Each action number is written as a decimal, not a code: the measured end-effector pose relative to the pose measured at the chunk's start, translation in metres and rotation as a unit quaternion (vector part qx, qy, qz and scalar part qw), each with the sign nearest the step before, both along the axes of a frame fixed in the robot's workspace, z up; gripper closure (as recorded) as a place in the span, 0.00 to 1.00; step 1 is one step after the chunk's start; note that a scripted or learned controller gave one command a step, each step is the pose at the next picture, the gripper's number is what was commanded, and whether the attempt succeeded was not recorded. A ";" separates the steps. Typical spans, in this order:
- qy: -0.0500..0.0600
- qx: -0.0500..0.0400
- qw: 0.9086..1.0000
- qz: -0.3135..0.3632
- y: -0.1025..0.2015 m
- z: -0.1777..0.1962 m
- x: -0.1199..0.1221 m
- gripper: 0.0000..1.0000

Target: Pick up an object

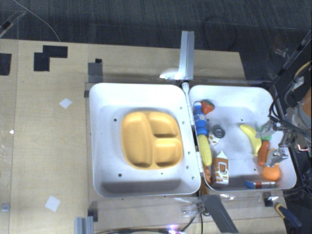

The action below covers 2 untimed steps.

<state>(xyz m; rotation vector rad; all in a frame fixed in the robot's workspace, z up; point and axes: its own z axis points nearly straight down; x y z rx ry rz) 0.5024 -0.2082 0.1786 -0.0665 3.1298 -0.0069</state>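
You see the end effector (274,143) at the right bin's (234,97) right edge, fingers spread wide around one slim orange carrot (263,153) | one banana (249,134) beside | one yellow divided tray (150,139) in left bin (105,130)

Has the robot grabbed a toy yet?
Not yet, as far as I can see. Done: the hand has reached the right bin, near the carrot, banana and orange. In hand: nothing visibly lifted. Left: grab one and raise it. The yellow tray sits in the left bin.
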 end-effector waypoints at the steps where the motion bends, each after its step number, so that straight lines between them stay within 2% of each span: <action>1: 0.002 0.001 1.000 0.002 0.002 -0.002 0.000 0.00; 2: 0.004 0.001 0.986 0.166 0.003 -0.037 0.000 0.00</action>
